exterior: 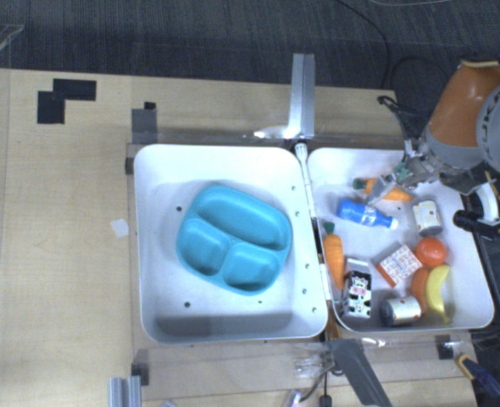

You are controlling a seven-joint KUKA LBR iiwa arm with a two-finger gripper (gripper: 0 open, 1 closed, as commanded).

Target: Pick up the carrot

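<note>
The carrot (333,258), orange with a green top, lies lengthwise along the left wall of the right bin (479,316), beside the divider. My gripper (402,176) hangs low over the back of that bin, to the right of and beyond the carrot, well apart from it. Right under the gripper lies a small orange item (392,197); whether the gripper touches it is unclear.
The right bin also holds a blue bottle (364,214), a small white can (427,217), a red-orange ball (432,250), a patterned box (400,265), a banana (437,288), a silver can (400,310) and a black-white pack (358,292). A blue divided plate (233,237) sits in the left bin (152,312).
</note>
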